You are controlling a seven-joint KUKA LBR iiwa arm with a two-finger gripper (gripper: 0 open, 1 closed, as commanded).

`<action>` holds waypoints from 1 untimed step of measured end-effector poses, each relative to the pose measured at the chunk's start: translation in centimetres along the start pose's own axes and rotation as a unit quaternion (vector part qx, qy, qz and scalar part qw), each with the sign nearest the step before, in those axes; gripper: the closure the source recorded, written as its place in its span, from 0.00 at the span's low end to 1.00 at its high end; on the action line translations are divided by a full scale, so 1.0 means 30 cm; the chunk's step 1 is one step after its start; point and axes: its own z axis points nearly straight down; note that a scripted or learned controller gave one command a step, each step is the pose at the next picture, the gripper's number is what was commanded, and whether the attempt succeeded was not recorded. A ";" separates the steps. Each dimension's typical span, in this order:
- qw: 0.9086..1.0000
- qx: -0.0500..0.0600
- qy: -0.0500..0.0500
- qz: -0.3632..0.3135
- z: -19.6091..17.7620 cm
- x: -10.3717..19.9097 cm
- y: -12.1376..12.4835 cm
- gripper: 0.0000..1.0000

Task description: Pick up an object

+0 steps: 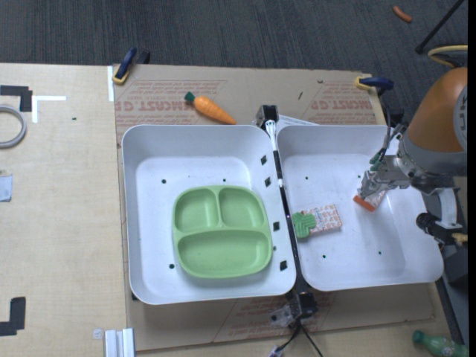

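Claw point(370, 192) in right bin point(416, 270), green plate point(222, 231) left

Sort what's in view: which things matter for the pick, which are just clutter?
Job: gripper over the right bin; small orange piece at its tip; patterned packet on that bin's floor.
Clutter: green divided plate in the left bin; toy carrot on the cardboard.
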 end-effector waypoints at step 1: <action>1.000 0.000 0.000 0.000 0.000 0.000 0.000 0.00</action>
